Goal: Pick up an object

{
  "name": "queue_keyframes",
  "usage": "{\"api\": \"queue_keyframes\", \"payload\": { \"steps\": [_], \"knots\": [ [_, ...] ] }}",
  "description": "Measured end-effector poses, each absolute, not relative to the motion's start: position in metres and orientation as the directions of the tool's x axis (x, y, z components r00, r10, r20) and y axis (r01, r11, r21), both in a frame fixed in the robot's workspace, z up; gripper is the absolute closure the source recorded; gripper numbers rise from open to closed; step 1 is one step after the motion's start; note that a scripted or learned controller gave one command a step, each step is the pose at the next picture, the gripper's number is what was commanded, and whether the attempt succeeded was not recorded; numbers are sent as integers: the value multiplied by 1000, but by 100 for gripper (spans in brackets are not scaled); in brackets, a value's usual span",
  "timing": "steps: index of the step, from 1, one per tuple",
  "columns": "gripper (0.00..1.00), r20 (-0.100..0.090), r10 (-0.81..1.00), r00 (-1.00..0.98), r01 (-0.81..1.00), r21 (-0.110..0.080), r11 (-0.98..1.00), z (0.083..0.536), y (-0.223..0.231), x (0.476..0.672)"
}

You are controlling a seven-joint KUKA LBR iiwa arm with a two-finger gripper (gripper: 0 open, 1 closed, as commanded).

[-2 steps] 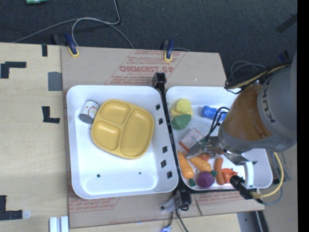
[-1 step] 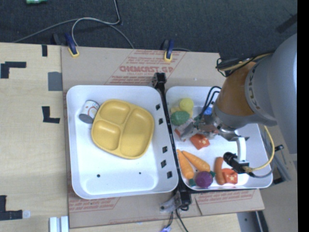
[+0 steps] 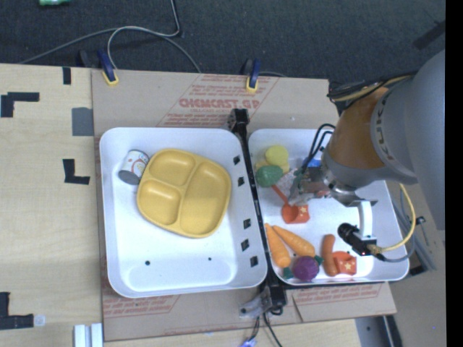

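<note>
A small red toy piece (image 3: 295, 212), perhaps a pepper, is lying in the middle of the right bin (image 3: 387, 194), directly under the gripper (image 3: 304, 190) of the grey arm, which is reaching in from the right and hovering just over it. How wide the tool is set cannot be told from this angle, as the wrist is masking it, and nothing is visibly being carried.

The likely trouble is crowding: a green toy fruit (image 3: 268, 174) and a yellow one (image 3: 276, 155) are sitting just on the far side of the red piece, so a descent that is drifting off centre could be nudging them, or pinching two at once, or sliding off the red piece's low rounded shape.

Nearer in the same bin, two toy carrots (image 3: 288, 241) are lying beside a purple vegetable (image 3: 306, 267), a sausage (image 3: 329, 250) and a red tomato slice (image 3: 346, 263).

The left bin (image 3: 173, 273) is holding a yellow divided plate (image 3: 184, 192) with a small can (image 3: 133, 167) tipped against its left edge.
</note>
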State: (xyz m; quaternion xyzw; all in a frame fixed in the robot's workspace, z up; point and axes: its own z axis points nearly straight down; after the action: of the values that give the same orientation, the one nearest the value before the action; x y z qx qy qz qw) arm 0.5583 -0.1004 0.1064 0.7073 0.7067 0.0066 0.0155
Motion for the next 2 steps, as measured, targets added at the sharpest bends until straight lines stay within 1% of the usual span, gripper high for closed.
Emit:
{"api": "queue_keyframes", "payload": {
  "steps": [1, 2],
  "knots": [
    [0, -12, 1000, 0, 999, 34, 1, 107, -100, 559],
    [0, -7, 1000, -3, 1000, 28, 3, 94, -111, 532]
  ]
}}
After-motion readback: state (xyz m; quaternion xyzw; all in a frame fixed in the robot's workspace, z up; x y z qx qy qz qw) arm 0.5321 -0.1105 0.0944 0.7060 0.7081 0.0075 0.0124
